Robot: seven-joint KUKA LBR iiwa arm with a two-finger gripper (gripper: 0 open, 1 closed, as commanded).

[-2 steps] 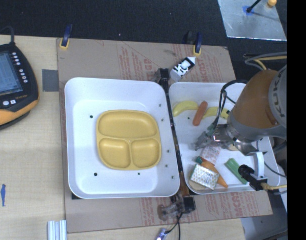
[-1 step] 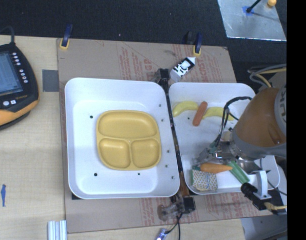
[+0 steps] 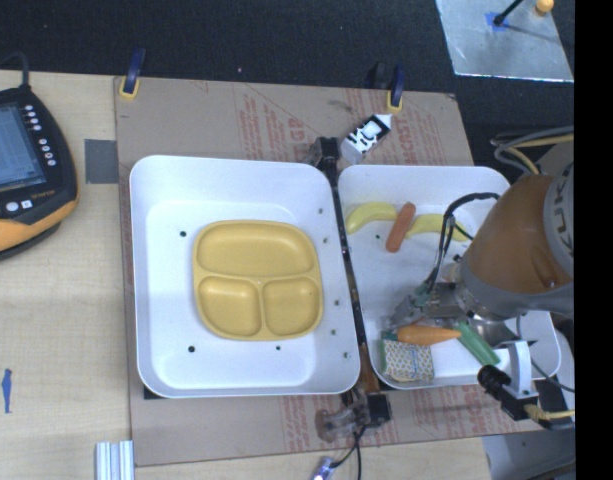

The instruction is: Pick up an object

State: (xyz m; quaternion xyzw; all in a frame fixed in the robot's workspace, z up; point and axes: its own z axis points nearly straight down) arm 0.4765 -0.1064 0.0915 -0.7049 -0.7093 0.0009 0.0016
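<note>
The gripper (image 3: pixel 424 313) is hanging low in the right bin (image 3: pixel 371 183), directly above a carrot (image 3: pixel 426 335); whether it is apart or together I cannot tell. A green piece (image 3: pixel 476 345) is lying just right of the carrot, a sponge (image 3: pixel 408 363) just below. A sausage (image 3: pixel 400 227) is crossing a banana (image 3: pixel 366 215) farther up. The yellow tray (image 3: pixel 257 278) is sitting well left, in the left bin (image 3: pixel 166 183).

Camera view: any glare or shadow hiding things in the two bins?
Camera view: the left bin glares bright on its floor, yet the yellow tray reads clearly. In the right bin, the arm shades and covers the lower part; the carrot there looks soft.
</note>
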